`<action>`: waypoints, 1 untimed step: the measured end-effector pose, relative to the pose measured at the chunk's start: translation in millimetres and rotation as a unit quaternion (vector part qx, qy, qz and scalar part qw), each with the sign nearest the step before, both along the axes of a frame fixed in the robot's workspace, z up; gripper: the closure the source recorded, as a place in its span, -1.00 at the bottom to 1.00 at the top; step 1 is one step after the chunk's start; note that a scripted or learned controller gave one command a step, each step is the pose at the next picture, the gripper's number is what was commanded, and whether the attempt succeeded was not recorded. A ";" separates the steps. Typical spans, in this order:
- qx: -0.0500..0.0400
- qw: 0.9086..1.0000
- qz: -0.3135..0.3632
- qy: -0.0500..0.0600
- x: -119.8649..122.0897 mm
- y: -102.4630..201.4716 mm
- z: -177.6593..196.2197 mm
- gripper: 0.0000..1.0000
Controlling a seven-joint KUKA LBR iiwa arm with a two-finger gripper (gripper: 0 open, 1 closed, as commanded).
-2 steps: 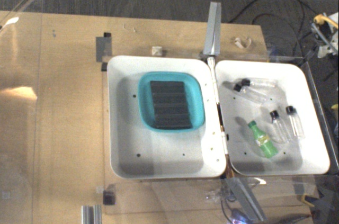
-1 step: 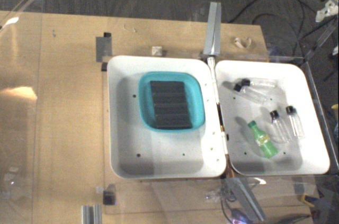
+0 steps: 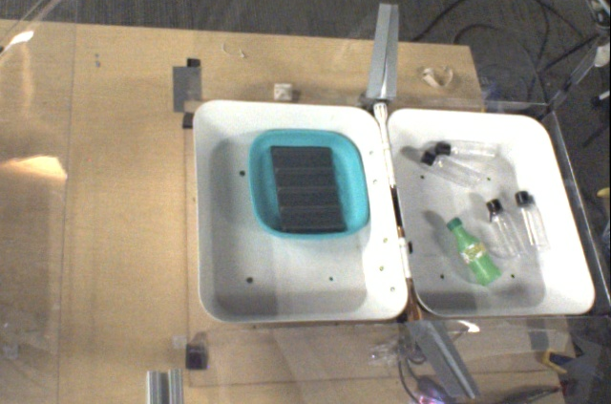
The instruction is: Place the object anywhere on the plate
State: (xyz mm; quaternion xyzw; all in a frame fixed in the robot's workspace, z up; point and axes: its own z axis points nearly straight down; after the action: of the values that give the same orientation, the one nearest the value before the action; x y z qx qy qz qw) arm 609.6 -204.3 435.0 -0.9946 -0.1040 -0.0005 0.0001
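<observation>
A teal square plate [image 3: 355,173] lies in the left bin [image 3: 224,278], toward its back, with a dark ribbed rectangular block [image 3: 305,188] resting flat in its middle. In the right bin [image 3: 563,287] lie a green plastic bottle [image 3: 474,251] near the front and three clear bottles with black caps: one [image 3: 460,154] at the back, two [image 3: 503,223] [image 3: 531,215] toward the right.
A grey metal post [image 3: 384,53] stands behind the seam between the bins. Small dark clamps [image 3: 191,82] [image 3: 196,355] sit on the wooden bench left of the left bin. Cables [image 3: 506,10] trail over the floor at the upper right.
</observation>
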 end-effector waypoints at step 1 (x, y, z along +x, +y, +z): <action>0.000 1.000 0.000 0.001 54.1 0.9 -1.7 -1.00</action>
State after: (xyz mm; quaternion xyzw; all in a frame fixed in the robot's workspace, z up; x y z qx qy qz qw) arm 663.7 -203.4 433.3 -0.9945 -0.1044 0.0009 0.0003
